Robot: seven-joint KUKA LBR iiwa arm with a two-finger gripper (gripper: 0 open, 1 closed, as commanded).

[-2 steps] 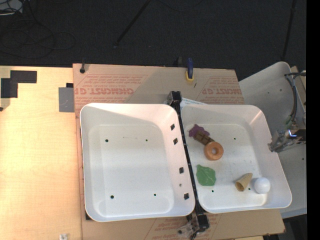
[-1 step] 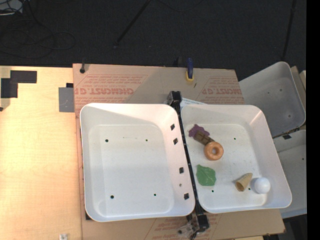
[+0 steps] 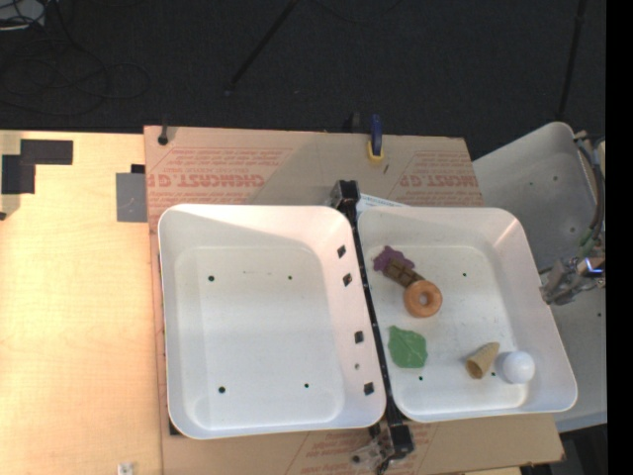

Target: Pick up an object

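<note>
Two white bins sit side by side on cardboard, and all the stuff is in the right bin (image 3: 514, 236): a purple piece (image 3: 393, 261) near the divider touching a small brown block (image 3: 405, 276), an orange-brown ring (image 3: 423, 299) just beside that, a green lump (image 3: 406, 347) lower down by the divider, then a tan cone (image 3: 483, 360) touching a white ball (image 3: 515, 367) near the front right corner. Left bin (image 3: 198, 236) just shows its little holes. Gripper (image 3: 572, 277) hangs off past the right bin's right rim, over the grey plate (image 3: 534, 166), well apart from everything. Too small and blurry, so I can't tell if it's released or clenched.
</note>
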